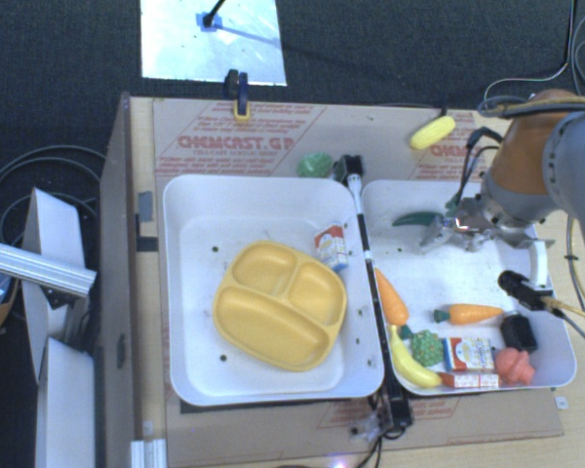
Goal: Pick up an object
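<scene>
Found the grey two-finger gripper (447,230) low in the far part of the right shallow white bin (564,354), at the end of the grey arm with the orange band (526,159). Could not tell how the jaws stood: blurred metal, too small to read. Saw nothing clearly held.

Judged the likeliest target to be the dark green flat leaf-shaped piece (407,219). Lay just beside the gripper, toward the camera view's left, long axis running left to right and roughly in line with the reach. Could not tell whether touching or just apart.

Counted in that bin: two orange toy carrots, one against the near-left wall (391,300) and one mid-bin (468,312); one yellow toy banana (411,361); one green broccoli piece (426,344); one small printed box (468,352); one pink lump (515,365); one black block (517,331).

Counted in the left shallow white bin (190,291): one yellow divided plastic plate (281,305) and one small printed carton (331,247).
</scene>
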Robot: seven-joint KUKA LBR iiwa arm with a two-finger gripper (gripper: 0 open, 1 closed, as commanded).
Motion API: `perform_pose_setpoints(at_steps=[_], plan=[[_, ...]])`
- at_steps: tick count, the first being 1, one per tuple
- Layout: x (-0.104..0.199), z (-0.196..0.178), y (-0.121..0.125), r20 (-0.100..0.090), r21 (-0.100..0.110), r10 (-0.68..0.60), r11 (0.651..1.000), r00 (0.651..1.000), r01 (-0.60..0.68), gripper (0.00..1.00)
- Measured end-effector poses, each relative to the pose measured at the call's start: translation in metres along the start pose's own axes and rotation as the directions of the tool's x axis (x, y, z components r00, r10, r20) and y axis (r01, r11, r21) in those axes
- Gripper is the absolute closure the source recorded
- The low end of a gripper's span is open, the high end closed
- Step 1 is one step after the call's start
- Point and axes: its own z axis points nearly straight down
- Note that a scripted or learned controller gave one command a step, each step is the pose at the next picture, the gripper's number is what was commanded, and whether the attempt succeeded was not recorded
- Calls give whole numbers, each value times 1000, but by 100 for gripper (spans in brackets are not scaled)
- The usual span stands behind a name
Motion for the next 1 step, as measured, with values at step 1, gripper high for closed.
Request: perform_pose_setpoints(at_steps=[1], plan=[[20, -2, 45, 0, 7, -9, 1000, 1000, 9, 0]])
